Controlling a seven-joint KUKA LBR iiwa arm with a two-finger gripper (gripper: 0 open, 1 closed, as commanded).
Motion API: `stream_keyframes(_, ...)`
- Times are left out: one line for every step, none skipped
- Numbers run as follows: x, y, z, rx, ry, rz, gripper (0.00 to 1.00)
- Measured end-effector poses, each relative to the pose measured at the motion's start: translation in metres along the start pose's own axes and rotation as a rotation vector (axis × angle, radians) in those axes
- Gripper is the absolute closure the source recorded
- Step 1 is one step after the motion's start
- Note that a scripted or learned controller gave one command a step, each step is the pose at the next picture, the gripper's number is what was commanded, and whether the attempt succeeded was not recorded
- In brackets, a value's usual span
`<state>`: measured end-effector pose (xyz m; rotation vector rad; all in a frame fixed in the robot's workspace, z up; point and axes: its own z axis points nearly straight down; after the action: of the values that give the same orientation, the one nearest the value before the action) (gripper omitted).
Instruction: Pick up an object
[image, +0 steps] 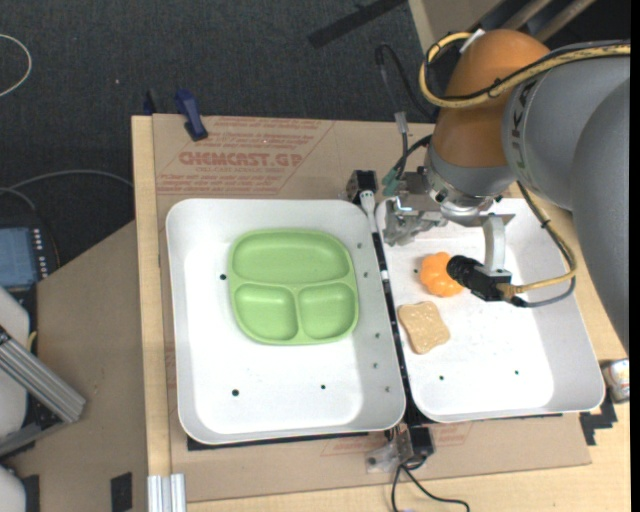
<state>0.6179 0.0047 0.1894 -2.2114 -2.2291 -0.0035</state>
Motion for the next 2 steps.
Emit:
stream_keyframes(0.071, -0.034, 0.005, 0.005, 0.001, 0.001, 1.0)
stream_keyframes(0.131, -0.037, -0.048, -0.005, 0.0, 0.001, 1.0)
